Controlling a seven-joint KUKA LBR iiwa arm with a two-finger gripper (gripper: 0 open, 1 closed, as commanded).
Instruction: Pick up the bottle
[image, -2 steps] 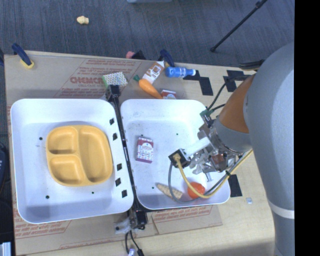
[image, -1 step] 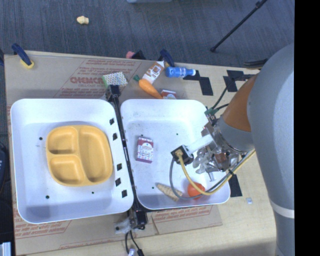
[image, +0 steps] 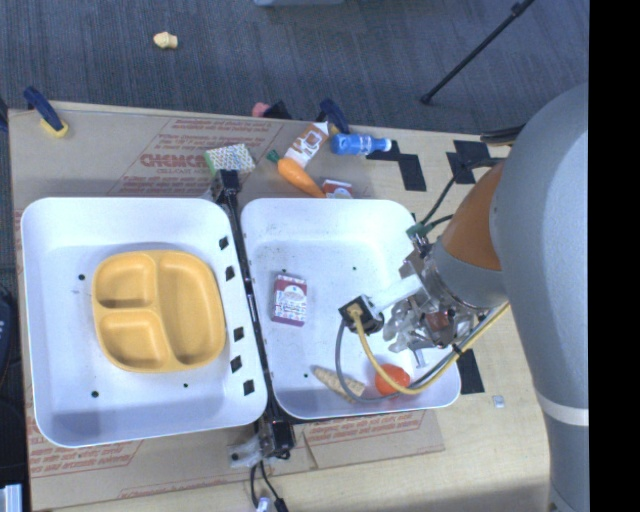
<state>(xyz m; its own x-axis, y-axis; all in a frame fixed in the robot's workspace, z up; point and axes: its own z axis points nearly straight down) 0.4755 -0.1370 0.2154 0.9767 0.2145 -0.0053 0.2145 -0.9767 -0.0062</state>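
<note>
A small blue bottle (image: 358, 145) lies on its side on the cardboard behind the right bin (image: 330, 215), outside it. Beside it lies a white bottle with an orange label (image: 306, 143), also outside the bin. My gripper (image: 416, 335) hangs low over the right bin's front right corner, far from both bottles. Just below it sits a red-orange round thing (image: 392, 379), and a yellow cable loops around that spot. Nothing shows as held.
The right bin also holds a small red and white packet (image: 290, 299) and a toy ice-cream cone (image: 338, 382). A yellow divided plate (image: 158, 309) lies in the left bin (image: 50, 250). A toy carrot (image: 298, 177) and a patterned block (image: 229, 158) lie behind the bins.
</note>
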